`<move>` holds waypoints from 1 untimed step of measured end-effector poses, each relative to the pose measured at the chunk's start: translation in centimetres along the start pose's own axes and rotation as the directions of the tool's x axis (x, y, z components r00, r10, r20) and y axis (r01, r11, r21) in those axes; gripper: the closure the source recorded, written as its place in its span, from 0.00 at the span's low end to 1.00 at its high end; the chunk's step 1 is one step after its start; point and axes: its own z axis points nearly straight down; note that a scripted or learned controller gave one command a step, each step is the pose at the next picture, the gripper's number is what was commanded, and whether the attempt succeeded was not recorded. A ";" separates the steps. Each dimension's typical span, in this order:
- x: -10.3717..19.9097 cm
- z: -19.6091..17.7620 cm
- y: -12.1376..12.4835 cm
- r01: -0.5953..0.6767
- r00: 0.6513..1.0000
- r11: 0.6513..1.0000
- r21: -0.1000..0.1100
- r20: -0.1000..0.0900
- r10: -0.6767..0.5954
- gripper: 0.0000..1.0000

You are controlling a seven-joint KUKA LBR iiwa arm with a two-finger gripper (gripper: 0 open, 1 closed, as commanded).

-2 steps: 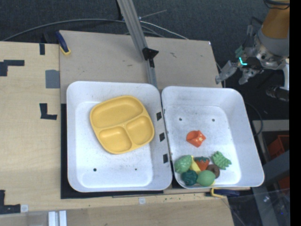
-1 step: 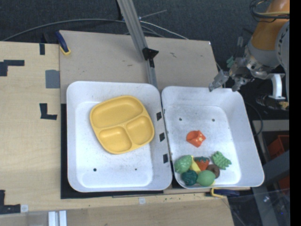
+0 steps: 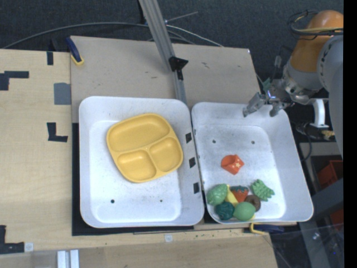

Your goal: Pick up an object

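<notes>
Camera view: yellow tray [image 3: 144, 147] in left bin [image 3: 89, 166], toys [image 3: 240, 197] in right bin [image 3: 290, 166].

- Tray [image 3: 144, 147]: plain yellow, in the left bin
- Bins [image 3: 95, 166]: white, speckled with small dark marks
- Block [image 3: 232, 163]: orange-red, mid right bin
- Toys at the right bin's near edge: light green [image 3: 217, 194], dark teal [image 3: 225, 210], green ball [image 3: 244, 211], ridged green piece [image 3: 262, 190], red-orange [image 3: 240, 193], brown [image 3: 254, 201], a bit of yellow [image 3: 232, 197]
- Bench [image 3: 33, 149]: pale wood with black marks
- Arm [image 3: 312, 49]: grey with an orange band
- Gripper [image 3: 261, 106]: grey metal
- Clamp [image 3: 73, 50]: blue and yellow, at the bench's far edge
</notes>
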 end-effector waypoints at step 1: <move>0.9 5.0 -0.7 0.000 1.000 1.000 0.001 -0.001 0.000 0.00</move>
